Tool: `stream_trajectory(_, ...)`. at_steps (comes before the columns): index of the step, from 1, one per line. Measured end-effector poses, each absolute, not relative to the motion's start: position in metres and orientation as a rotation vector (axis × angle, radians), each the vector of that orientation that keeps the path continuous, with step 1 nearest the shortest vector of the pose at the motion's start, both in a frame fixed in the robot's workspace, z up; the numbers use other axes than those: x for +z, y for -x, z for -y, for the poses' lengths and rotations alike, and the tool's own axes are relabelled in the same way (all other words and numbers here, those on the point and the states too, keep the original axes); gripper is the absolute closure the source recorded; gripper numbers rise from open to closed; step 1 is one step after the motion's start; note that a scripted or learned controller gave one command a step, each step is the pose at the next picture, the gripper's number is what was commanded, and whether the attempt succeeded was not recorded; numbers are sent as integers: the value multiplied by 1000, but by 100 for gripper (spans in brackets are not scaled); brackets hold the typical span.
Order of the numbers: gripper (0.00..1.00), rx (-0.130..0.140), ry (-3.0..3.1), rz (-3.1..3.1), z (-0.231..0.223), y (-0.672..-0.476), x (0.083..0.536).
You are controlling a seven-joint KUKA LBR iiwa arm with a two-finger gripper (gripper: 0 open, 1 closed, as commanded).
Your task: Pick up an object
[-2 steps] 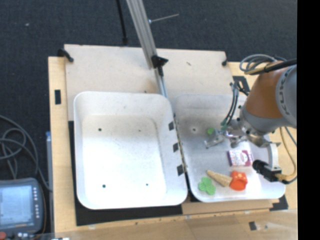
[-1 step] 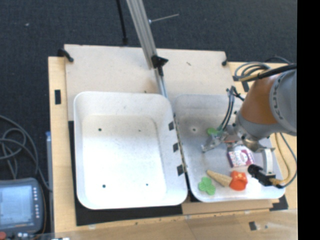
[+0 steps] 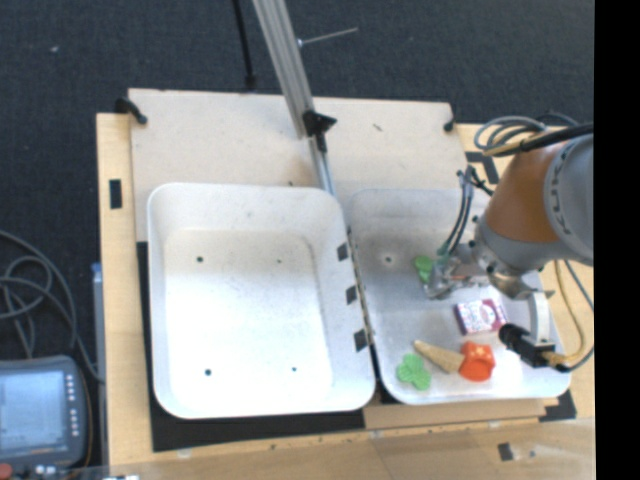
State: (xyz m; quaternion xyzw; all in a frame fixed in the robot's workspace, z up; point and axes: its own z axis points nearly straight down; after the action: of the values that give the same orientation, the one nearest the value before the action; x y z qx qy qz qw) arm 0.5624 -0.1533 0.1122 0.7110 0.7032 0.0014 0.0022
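Note:
In the right bin (image 3: 390, 228) lie several small things: a green piece (image 3: 424, 266) near the middle, a purple and white box (image 3: 477, 316), a tan cone (image 3: 436, 356), an orange-red piece (image 3: 478, 362) and a green clover-shaped piece (image 3: 412, 372) at the front. My gripper (image 3: 440, 280) hangs low inside this bin, just right of the green piece and left of the purple box. The grey arm with its orange band (image 3: 525, 208) reaches in from the right above it. The wrist hides the fingertips.
The left bin (image 3: 250, 298) sits beside the right one, parted by a rim with black clips. A slanted metal pole (image 3: 285, 53) rises from the back of the bench. Cables loop off the arm at the right.

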Motion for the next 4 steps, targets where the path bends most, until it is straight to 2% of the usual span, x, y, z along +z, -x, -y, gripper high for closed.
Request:
stream_trajectory(3, 100, 7, -2211, -2221, 135, -562, 282)
stream_trajectory(4, 100, -1, -2215, -2227, 87, -571, 266)
